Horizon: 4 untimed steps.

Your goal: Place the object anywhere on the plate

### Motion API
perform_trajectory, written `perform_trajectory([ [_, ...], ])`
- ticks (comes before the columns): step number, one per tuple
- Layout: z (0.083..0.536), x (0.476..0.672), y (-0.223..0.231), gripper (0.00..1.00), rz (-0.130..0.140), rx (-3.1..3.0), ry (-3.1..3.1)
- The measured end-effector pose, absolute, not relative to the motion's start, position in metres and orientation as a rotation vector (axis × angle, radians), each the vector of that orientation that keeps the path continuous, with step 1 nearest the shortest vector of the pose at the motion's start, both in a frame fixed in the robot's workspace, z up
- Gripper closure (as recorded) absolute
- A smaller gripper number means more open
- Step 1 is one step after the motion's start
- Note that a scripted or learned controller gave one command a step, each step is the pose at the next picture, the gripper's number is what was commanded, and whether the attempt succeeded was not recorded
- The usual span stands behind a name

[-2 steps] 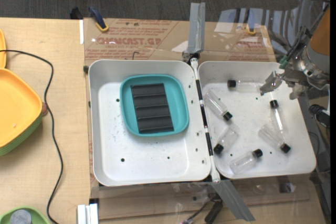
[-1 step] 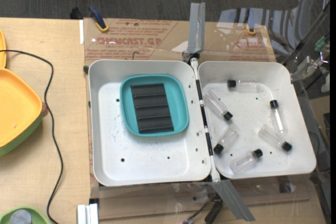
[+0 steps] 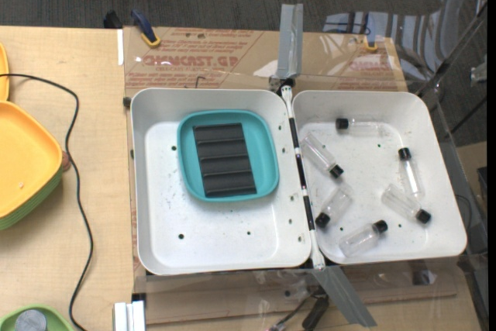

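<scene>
**Camera view: vials wait in the right bin, plate sits across the divider**

Camera view looks down on two white bins side by side on the bench. The left bin carries a teal plate with a dark ribbed insert at its centre. The right bin holds six clear vials with black caps, scattered: one at the upper left, one near the divider, one on the right side, one at lower right, and two toward the bottom.

Whether the end effector is open, closed or gripping anything cannot be told from this frame.

The plate lies directly left of the vials, across the central divider. The vial near the divider is closest to the plate, its long axis running diagonally from upper left to lower right. My judgement is that no vial is on the plate yet, so the pick is not yet done.
</scene>
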<state>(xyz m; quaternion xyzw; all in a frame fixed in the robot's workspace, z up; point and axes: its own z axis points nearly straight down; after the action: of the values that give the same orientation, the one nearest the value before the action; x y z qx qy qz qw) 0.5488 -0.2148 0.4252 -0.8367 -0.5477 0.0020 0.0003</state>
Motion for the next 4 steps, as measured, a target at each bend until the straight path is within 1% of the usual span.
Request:
perform_trajectory([
  [1, 0.439, 0.547, -0.213, 0.00, 0.009, -2.787, -1.448],
  [2, 0.440, 0.520, -0.215, 0.00, 0.009, -2.899, -1.205],
  [4, 0.440, 0.478, -0.222, 0.00, 0.009, -3.070, -0.660],
])
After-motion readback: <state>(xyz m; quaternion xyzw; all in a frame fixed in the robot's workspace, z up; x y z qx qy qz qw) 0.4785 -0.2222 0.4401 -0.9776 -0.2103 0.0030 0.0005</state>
